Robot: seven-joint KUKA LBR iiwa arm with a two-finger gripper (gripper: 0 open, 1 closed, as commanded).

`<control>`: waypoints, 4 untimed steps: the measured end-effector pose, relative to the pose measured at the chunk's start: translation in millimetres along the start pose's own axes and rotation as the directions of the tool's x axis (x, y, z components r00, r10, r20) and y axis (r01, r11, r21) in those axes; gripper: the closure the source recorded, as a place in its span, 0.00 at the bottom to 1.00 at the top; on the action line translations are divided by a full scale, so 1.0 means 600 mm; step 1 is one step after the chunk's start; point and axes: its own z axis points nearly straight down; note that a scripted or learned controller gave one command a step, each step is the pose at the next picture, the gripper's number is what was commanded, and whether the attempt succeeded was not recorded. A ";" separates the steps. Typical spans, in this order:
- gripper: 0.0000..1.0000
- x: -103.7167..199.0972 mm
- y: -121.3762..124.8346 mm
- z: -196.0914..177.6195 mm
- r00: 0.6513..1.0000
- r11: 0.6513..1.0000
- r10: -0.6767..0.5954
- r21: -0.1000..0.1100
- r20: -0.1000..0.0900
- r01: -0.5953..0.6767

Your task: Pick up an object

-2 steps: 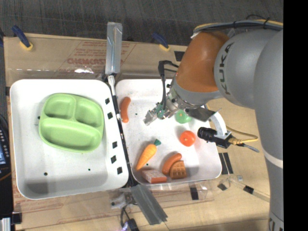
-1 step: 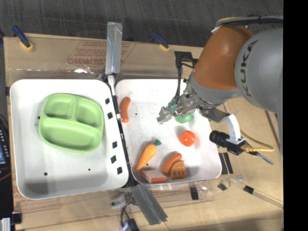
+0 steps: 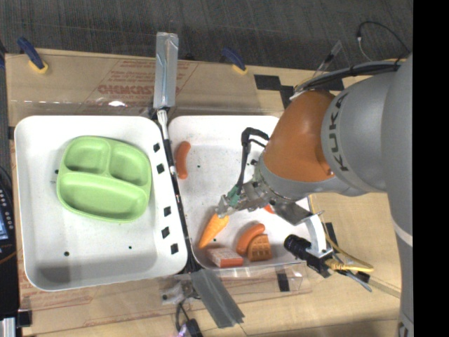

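A pale green divided tray (image 3: 105, 177) lies in the white left bin (image 3: 42, 258), and the white right bin (image 3: 210, 135) holds an orange carrot (image 3: 212, 230), a red-orange sausage (image 3: 182, 159) and orange-brown pieces (image 3: 252, 243). The arm (image 3: 365, 139) is grey with an orange band (image 3: 298, 142), over a tan table (image 3: 84, 72) with red print.

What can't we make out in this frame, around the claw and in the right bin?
- Claw, camera view: small and blurred above the carrot; whether it touches the carrot can't be told.
- Right bin, camera view: the arm's orange band covers its right part, hiding whatever lies beneath.
- Items at the bin's front edge, camera view: orange and brown pieces bunched together, too small to identify.
- Arm, camera view: cut off by the right side.
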 end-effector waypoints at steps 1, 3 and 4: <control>0.00 -0.060 -0.017 0.150 1.000 1.000 0.023 -0.008 0.002 -0.023; 0.00 -0.081 0.154 0.163 1.000 0.999 -0.031 -0.006 0.002 0.031; 0.00 -0.119 0.272 0.165 0.970 0.970 0.244 0.003 0.000 -0.244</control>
